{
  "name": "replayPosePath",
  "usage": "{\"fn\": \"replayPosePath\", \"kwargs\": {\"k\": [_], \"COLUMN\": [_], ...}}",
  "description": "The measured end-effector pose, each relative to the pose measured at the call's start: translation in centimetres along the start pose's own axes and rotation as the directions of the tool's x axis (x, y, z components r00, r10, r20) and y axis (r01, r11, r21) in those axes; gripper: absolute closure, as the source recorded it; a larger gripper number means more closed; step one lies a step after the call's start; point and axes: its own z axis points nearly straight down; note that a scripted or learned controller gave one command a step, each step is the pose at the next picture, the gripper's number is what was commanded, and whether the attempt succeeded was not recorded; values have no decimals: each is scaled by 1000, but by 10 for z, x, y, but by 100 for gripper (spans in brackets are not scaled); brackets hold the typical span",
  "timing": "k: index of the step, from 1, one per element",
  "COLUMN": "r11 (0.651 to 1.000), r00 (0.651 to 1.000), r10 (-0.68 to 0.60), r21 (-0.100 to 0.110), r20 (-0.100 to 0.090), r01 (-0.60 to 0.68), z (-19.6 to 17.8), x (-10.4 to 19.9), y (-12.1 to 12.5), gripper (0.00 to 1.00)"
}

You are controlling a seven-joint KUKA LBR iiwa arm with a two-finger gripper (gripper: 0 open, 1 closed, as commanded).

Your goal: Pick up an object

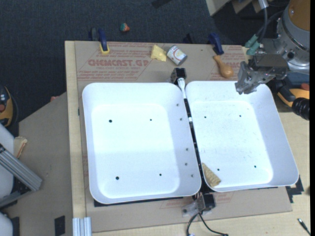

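- Nearest the camera, a tan wedge-shaped object (211, 175) lies at the near left corner of the right bin (275, 132), against the bin's sloping wall close to the divider; its surface looks rough and crumbly, but what it is made of is hard to make out.
- Over the far right corner of that bin hangs the gripper (244, 86), grey metal, well apart from the wedge; the jaws point down and are blurred against the rim, so I cannot tell how far open they are, and nothing shows between them.
- Much of the arm (290, 28) is cut off by the top right corner.
- Left bin (98, 132) sits just beside the right one, smooth glossy white with small dark dots.
- Beyond the bins, on the cardboard-covered desk (123, 63), lie a yellow chunk (158, 53), a small white box (176, 55) and a brown pear-shaped piece (224, 68).
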Motion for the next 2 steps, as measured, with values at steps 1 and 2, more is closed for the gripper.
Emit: {"fn": "replayPosePath", "kwargs": {"k": [1,2], "r11": [1000,1000], "r00": [1000,1000], "r10": [-3,-2], "r21": [10,-10], "r20": [-1,-3], "r01": [3,2], "z": [102,-3], "x": [59,81], "y": [4,21], "gripper": [100,100]}}
